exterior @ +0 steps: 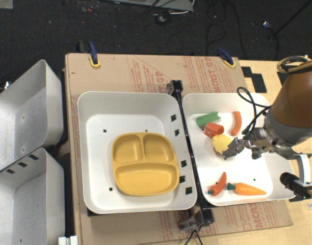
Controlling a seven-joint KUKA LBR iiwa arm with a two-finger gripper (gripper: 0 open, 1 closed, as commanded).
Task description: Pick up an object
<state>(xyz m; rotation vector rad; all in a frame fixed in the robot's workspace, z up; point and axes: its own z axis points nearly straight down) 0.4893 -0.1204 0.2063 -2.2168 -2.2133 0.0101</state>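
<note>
You are at the approach step: the gripper (231,150), whose grasp state I cannot tell, sits touching the yellow object (221,143), so next it must close on it and lift.

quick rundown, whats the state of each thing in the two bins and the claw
claw: low in the right bin, at the yellow piece
yellow piece: lying flat, touching the claw's tip
yellow divided tray: flat in the left bin, nothing in it
green piece: lying free
red-orange block: lying free
orange sausage: lying free
red chilli: lying free
carrot: lying free
</note>
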